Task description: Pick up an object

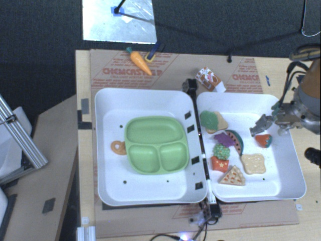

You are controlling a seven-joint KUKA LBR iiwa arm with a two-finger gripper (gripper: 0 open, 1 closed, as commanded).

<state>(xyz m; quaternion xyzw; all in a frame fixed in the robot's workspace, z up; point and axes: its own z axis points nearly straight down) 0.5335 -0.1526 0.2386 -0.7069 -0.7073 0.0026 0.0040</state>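
The right bin holds several toy foods: a red strawberry-like piece, a toast slice, a pizza slice, a watermelon slice, a green leafy piece, a red fries box and a green round piece. My gripper hangs over the right side of this bin, just above and beside the red piece. Nothing is visibly held in it. The arm comes in from the right edge.
The left bin holds a green divided plate and a small orange ring. A toy carrot and a wrapped snack lie on the cardboard behind the bins. A foil sheet lies farther back.
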